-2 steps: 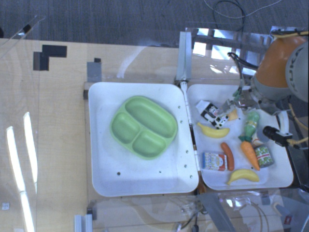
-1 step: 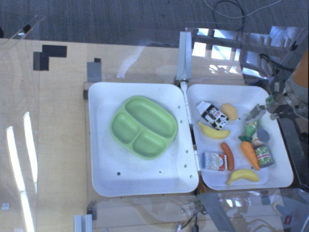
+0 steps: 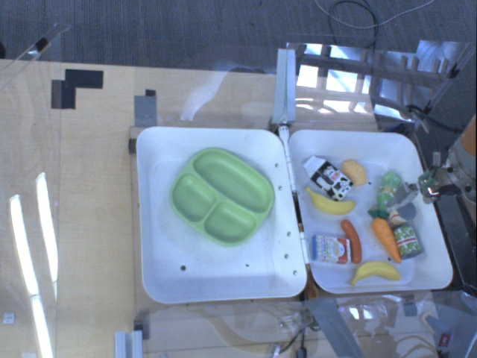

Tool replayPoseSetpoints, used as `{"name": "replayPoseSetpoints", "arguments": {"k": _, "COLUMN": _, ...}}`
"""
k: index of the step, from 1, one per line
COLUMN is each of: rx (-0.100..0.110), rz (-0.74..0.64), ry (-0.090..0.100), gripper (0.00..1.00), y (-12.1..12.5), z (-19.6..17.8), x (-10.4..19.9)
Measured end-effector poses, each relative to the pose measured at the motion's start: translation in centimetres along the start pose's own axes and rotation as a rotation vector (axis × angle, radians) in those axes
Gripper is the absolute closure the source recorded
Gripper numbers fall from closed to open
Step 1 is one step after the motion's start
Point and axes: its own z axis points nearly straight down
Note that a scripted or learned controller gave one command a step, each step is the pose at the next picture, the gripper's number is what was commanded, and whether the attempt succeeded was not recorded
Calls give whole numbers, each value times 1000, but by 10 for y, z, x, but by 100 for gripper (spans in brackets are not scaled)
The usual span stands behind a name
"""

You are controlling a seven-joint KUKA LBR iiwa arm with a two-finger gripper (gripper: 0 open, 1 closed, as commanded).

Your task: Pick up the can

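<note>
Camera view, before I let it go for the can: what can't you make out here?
- Two-finger gripper: too small and blurred to tell how its fingers stand.
- Grey arm: cut off by the right edge.
- Small green-labelled can: label too small to read; orange carrot lies against it.
- Green leafy item: blurred, gripper partly covers it.

arm enters from the right edge of the camera view, low over the right side of the scene. a sliver of the orange band (image 3: 470, 136) shows at the frame edge, upper right. below it, grey wrist hardware (image 3: 441, 181) juts leftward, roughly level. gripper (image 3: 408, 192) extends from the wrist toward the left and slightly down. one slim finger (image 3: 403, 195) is visible, angled down-left. the rest of the fingers blur together; spacing cannot be made out. most of the arm lies outside the frame.
</note>
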Motion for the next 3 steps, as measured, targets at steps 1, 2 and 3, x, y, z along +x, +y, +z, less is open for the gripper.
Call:
{"name": "replayPoseSetpoints", "arguments": {"k": 1, "rx": 0, "rz": 0, "ry": 0, "gripper": 0, "y": 0, "z": 0, "x": 0}}
{"name": "replayPoseSetpoints", "arguments": {"k": 2, "rx": -5, "rz": -16, "ry": -2, "gripper": 0, "y": -24, "z": 70, "x": 5}}
{"name": "replayPoseSetpoints", "arguments": {"k": 3, "rx": -9, "rz": -28, "ry": -4, "gripper": 0, "y": -38, "z": 101, "x": 7}}
